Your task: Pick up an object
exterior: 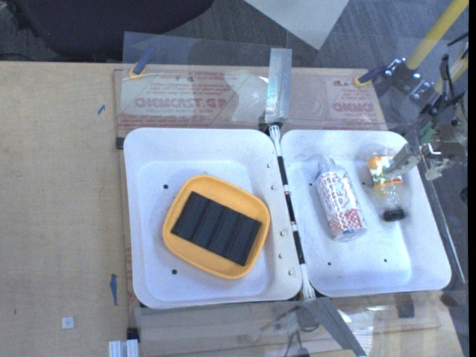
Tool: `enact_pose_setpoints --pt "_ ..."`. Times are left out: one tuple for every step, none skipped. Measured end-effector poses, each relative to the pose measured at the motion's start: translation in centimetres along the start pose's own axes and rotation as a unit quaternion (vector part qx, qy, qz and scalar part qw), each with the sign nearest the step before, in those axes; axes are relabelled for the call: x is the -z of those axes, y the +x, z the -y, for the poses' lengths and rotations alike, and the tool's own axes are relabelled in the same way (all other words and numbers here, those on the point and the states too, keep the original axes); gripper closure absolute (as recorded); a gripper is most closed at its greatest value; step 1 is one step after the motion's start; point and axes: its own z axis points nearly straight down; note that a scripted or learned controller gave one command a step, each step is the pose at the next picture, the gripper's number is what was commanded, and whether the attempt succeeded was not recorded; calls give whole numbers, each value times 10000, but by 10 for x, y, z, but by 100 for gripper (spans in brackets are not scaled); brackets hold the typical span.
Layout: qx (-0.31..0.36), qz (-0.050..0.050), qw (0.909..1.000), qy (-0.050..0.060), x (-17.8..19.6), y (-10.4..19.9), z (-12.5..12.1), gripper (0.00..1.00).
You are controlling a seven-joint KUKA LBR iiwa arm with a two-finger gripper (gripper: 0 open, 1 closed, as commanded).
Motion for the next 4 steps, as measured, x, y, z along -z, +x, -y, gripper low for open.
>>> enact_pose_setpoints --pt "1187 0 9929 -5 -155 -49 -56 0" --pt "1376 -11 9905 -49 -186 -44 -78 0" --pt "1377 -6 9904 -75 -174 -44 -80 100" --pt "1077 8 9942 -14 -84 -2 -104 100"
